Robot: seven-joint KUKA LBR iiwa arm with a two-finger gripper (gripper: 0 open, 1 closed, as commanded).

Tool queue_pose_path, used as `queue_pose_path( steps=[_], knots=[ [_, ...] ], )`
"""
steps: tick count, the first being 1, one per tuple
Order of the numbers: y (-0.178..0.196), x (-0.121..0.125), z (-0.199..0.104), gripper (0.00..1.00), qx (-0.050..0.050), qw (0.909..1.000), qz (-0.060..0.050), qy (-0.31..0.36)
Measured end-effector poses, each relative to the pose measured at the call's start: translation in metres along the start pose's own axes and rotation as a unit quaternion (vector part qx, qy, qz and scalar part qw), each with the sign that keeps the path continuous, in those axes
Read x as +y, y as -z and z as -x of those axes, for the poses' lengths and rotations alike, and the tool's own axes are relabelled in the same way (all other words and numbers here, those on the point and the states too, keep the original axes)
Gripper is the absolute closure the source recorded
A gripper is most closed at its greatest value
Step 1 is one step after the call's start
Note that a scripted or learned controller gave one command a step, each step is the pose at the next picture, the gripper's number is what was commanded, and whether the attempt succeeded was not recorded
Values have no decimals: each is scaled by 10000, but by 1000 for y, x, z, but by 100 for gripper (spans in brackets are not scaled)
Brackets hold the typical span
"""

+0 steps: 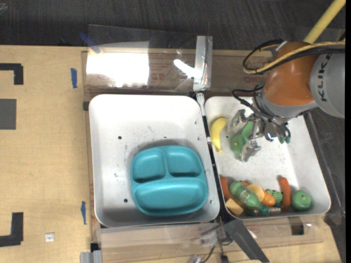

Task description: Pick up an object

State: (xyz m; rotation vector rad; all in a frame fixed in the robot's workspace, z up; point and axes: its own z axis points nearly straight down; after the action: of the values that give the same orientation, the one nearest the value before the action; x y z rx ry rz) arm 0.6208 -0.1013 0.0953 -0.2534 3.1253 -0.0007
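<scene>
1. Claw (pixel 245 138) hangs low in the right bin (pixel 307 147), a green object (pixel 238 141) between its fingers; grip looks pinched shut on it, though partly hidden.
2. Banana (pixel 218 133) lies just beside, against the left wall.
3. Advice: lift straight up, slowly, clear of the banana; check the green piece rises too.

Camera view: one fixed camera set above my bench (pixel 38 147), looking down at a slant, far enough back to take in both white bins whole. The left bin (pixel 104 114) sits mid-frame and the right bin (pixel 307 163) runs toward the frame's right edge (their shared rims meet just right of centre). The bench's far edge lies along the upper part of the frame, its near edge at the bottom. My arm (pixel 307 81) enters from the upper right corner.
</scene>
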Motion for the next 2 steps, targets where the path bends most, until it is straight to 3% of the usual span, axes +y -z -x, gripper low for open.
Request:
queue_pose_path(
  steps=[1, 2],
  knots=[
    [-8, -2, 23, 0, -24, 9944, -7, 1060],
    [26, -47, -28, 0, 18, 9757, 8, 2189]
  ],
)
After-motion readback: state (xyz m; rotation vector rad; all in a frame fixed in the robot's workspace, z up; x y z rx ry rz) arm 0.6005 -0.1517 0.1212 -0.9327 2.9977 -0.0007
